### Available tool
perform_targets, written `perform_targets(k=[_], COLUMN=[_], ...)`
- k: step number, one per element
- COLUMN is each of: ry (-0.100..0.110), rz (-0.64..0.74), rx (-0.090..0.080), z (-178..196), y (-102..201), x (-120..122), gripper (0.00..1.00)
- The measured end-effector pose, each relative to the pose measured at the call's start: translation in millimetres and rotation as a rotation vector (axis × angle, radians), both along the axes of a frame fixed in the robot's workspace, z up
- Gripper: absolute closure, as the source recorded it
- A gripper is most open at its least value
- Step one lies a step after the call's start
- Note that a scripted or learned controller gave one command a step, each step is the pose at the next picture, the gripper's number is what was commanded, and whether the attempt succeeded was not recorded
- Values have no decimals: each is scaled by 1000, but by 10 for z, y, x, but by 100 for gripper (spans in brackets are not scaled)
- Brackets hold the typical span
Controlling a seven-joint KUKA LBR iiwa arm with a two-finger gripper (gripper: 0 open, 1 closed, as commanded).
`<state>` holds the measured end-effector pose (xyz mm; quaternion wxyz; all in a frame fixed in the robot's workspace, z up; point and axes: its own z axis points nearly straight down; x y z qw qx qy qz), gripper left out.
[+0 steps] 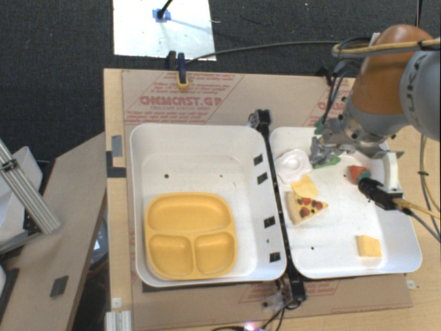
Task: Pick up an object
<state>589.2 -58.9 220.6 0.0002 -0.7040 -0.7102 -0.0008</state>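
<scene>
Camera view: the pincer [324, 158] hangs low in the right bin [403, 254], just beyond the pizza slice [305, 207], over a green item [331, 161] (whether its fingers are parted or gripping, I cannot tell); a yellow block [369, 246] lies nearer than the slice; the yellow divided tray [190, 235] sits left of the slice in the left bin [207, 150].

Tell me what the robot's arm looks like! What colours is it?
The big rounded grey arm has a fat orange band wrapped above its wrist. Thin dark cables run down beside it toward the small metal-grey two-finger gripper at the end. A black and white block sticks out from the wrist.
</scene>
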Motion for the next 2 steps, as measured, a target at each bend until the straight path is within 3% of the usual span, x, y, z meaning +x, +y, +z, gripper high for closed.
perform_targets(k=[1,2], ry=[-1,2], rz=[1,0], rx=[1,1], z=[15,-72], y=[563,1027], x=[-82,-331], gripper=[100,100])
